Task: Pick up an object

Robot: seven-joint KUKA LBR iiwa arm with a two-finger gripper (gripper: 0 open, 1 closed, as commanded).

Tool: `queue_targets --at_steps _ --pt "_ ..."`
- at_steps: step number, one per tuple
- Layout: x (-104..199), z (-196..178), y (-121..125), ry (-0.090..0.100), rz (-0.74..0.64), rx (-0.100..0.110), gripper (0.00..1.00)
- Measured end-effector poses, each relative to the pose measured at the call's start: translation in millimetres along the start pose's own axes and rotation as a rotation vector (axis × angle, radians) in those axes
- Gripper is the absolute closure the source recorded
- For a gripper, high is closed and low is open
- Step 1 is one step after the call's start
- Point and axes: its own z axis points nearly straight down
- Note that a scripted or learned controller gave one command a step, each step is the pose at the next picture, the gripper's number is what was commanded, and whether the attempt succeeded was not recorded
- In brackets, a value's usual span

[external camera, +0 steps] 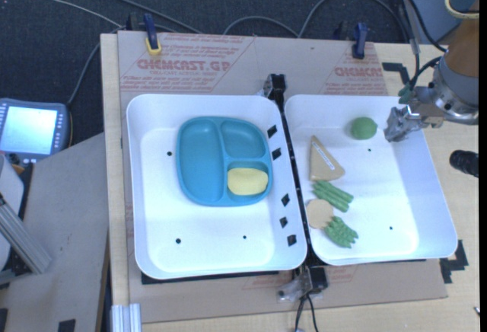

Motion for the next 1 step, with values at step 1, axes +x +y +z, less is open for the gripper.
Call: queue_targets --at_steps 1 --pt "51.5 11.2 10.4 0.003 -0.004 0.006 1.00"
